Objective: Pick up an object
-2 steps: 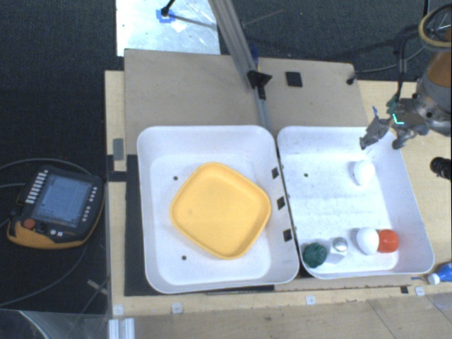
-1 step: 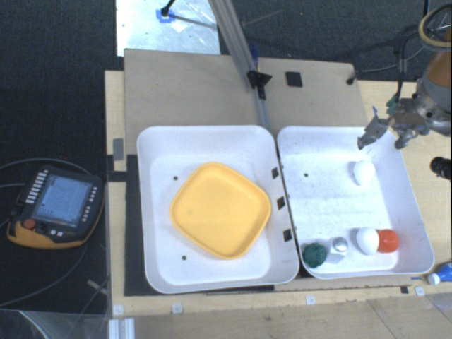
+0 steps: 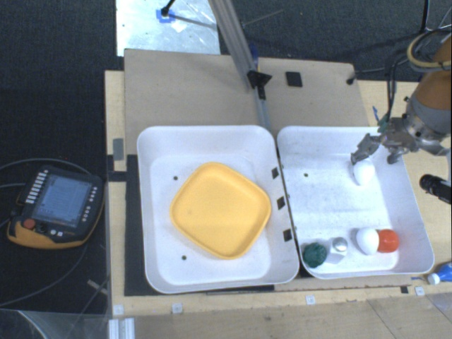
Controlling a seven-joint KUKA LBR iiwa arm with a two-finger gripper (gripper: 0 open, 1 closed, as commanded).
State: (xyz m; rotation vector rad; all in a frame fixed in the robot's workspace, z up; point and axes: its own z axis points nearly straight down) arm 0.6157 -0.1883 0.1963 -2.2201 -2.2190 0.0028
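I log: end effector (image 3: 378, 150) fingers spread wide, holding nothing | white ball (image 3: 363, 173) just below them, upper right bin (image 3: 339, 203) | yellow plate (image 3: 220, 209) in left bin (image 3: 159, 189)

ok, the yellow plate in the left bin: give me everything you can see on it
The yellow plate is a rounded-square dish, plain pale yellow with a matte, plastic-like look and a raised rim around a flat centre. It lies flat and right side up on the floor of the left bin, turned so its corners point diamond-wise, roughly central and slightly toward the near edge. Nothing rests on it and nothing but the bin floor touches it.
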